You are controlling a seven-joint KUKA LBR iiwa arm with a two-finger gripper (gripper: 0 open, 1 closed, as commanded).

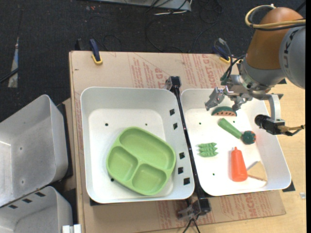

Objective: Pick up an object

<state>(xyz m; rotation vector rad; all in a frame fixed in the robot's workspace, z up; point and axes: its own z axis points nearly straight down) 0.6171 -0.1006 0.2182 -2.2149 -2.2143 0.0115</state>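
**Over the right bin, above the watermelon slice**

My end effector (227, 100) hangs over the far part of the right bin (279, 155), reaching in from the right side of the counter (126, 69). Its two fingers (214, 100) are spread apart, one toward the bin's divider side and one toward me, and nothing sits between them. Just below the fingers, a toy watermelon slice (224, 113) lies on the bin floor, close to my fingertips; I cannot tell whether they touch it.

Further down the same bin lies a green vegetable with a dark round end (236, 131), angled from the slice toward the right wall. Near the divider sits a small green pea pod piece (207, 150). Toward the near edge an orange carrot-like piece (238, 165) stands out, and just beside it lies a pale tan wedge (258, 171), close enough that the two look as if they touch.

The left bin (92, 106) holds a light green divided plate (140, 160) with three compartments, lying tilted toward the near right corner. My orange band (272, 30) shows above the wrist at the upper right.
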